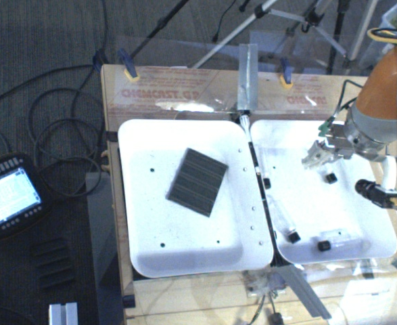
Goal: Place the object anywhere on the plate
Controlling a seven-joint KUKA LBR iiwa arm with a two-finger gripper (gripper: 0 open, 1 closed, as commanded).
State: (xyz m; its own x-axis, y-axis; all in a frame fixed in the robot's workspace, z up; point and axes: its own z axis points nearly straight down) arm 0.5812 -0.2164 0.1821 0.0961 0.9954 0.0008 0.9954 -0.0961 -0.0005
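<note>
The plate (pixel 198 181) is a dark grey ribbed rectangle lying tilted in the middle of the left bin (pixel 137 249). The right bin (pixel 360 249) holds small black objects: one (pixel 331 177) near its centre, one (pixel 293 236) near the front and one (pixel 324 246) next to a pale clear piece (pixel 339 235). My gripper (pixel 318 153) hangs over the back part of the right bin, just above and left of the central black object. I see nothing held in it.
The grey arm with its orange band (pixel 386 80) comes in from the right over the right bin. A metal divider (pixel 258 181) separates the bins. A black knob (pixel 367 189) juts out near the right bin's right side. A lit pendant (pixel 9 195) lies on the floor at left.
</note>
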